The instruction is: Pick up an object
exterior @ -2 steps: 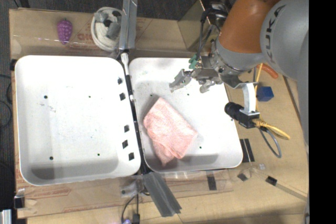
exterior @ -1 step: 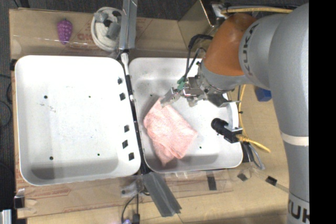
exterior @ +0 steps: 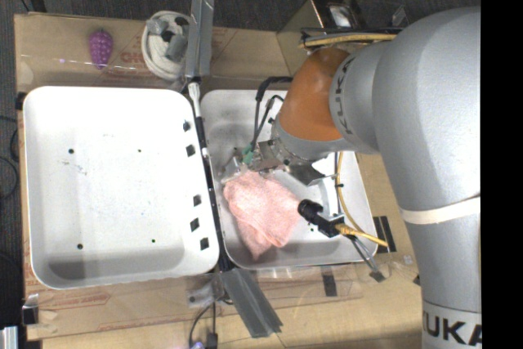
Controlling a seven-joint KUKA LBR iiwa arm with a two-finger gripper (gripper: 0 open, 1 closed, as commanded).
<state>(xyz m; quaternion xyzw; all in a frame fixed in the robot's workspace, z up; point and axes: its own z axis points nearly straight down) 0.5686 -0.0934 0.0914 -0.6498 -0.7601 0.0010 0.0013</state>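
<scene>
Grey arm [exterior: 425, 135] low, pincer [exterior: 249, 158] down.

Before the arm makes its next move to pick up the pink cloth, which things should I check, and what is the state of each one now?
1. Target present: pink cloth lies in the right bin. Ok.
2. Gripper over the target: it sits at the cloth's upper edge, not its middle. Not ok.
3. Cloth between the fingers: hidden under the wrist. Cannot tell.
4. Cloth inside the bin walls, away from the divider: ok.
5. Yellow cable near the cloth's right side could snag. Cannot tell.
</scene>
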